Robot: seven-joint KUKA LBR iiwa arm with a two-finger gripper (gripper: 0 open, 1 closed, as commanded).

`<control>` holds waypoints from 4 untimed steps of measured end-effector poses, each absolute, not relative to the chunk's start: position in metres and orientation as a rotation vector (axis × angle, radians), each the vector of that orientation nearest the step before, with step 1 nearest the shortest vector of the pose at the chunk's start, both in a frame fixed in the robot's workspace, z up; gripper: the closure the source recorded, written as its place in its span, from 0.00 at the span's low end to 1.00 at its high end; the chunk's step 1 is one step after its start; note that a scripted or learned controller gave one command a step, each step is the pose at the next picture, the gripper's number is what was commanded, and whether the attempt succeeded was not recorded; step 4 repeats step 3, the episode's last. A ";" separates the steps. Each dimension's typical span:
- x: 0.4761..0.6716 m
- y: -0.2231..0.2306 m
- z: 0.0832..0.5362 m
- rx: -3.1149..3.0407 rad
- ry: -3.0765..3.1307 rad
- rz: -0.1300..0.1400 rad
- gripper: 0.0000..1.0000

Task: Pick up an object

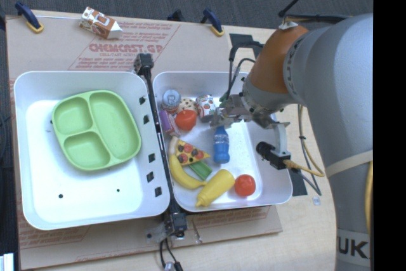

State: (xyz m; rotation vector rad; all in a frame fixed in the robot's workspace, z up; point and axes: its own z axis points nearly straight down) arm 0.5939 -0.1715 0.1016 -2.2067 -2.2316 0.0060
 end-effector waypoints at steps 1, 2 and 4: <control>0.577 -0.158 0.225 -2.216 -2.229 -0.001 1.00; 0.500 -0.143 0.257 -2.217 -2.224 0.001 1.00; 0.552 -0.106 0.265 -2.214 -2.227 -0.001 1.00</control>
